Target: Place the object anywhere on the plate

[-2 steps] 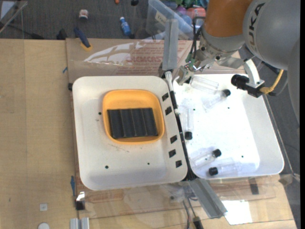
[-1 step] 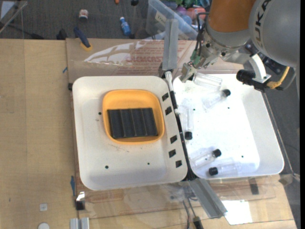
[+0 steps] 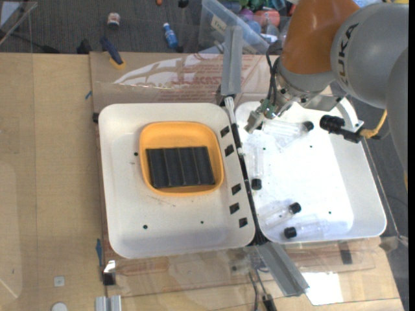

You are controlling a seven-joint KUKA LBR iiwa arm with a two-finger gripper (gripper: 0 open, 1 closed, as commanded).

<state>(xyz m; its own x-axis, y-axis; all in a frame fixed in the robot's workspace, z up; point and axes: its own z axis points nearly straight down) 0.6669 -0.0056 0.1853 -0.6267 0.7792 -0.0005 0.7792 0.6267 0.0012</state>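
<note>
The objects are clear tubes with black caps, hard to make out against the right bin [image 3: 363,193]; one tube [image 3: 288,128] lies just beside the pincer [image 3: 254,122], whose grip cannot be told. The orange plate [image 3: 181,135], bearing a dark ribbed block [image 3: 180,167], sits well left of the pincer.

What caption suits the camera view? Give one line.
Gripper low over right bin; orange plate with dark block in left bin.

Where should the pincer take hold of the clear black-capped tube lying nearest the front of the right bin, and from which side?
Grip the clear tube across the middle of its body, coming straight down from above. It lies flat and roughly left to right on the floor of the right bin, its black cap at the left end, so the fingers should probably close across its narrow width.
</note>
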